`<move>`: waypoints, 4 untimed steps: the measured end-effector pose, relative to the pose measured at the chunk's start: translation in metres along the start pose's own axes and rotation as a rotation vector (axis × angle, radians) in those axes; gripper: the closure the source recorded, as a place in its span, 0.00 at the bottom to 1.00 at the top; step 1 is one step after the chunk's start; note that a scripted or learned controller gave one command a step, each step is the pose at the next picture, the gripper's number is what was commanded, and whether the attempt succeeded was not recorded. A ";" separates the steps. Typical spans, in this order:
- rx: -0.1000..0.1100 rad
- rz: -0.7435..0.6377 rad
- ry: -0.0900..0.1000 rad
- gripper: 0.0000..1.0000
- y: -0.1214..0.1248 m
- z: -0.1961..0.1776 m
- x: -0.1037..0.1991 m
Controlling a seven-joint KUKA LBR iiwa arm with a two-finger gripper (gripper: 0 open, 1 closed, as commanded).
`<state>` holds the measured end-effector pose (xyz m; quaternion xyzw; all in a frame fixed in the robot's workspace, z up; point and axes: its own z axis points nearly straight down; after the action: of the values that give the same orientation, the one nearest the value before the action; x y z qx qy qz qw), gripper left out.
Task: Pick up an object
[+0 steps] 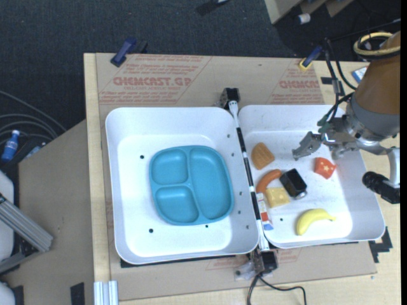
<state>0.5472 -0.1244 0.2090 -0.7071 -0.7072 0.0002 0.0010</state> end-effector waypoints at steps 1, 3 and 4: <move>-0.002 0.000 -0.001 0.00 0.067 0.125 -0.019; 0.001 0.001 0.000 0.00 0.058 0.125 0.032; -0.001 0.002 0.000 1.00 0.059 0.114 0.032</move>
<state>0.6058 -0.0922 0.0946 -0.7076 -0.7066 -0.0001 0.0006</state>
